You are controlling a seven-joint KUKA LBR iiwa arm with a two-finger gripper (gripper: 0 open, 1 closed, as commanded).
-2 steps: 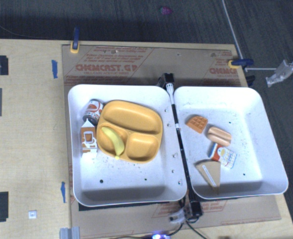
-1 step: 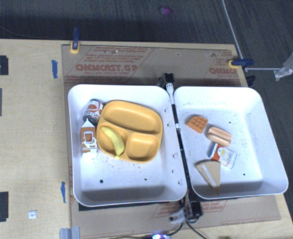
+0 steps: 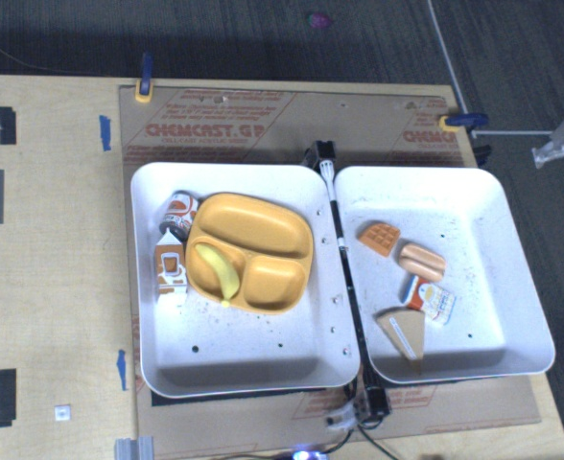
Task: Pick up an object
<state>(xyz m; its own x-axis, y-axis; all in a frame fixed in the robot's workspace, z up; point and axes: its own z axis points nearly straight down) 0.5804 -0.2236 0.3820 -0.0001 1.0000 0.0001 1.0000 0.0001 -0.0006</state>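
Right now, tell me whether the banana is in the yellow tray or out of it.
In. The banana lies inside the lower-left compartment of the yellow tray, which sits in the left bin.

- A brown cardboard sheet [image 3: 292,113] lies under both bins.
- A yellow clamp [image 3: 146,86] grips its far left corner.
- A blue clamp [image 3: 462,121] holds the far right corner.
- Blue tape [image 3: 105,132] marks the bench's left side.
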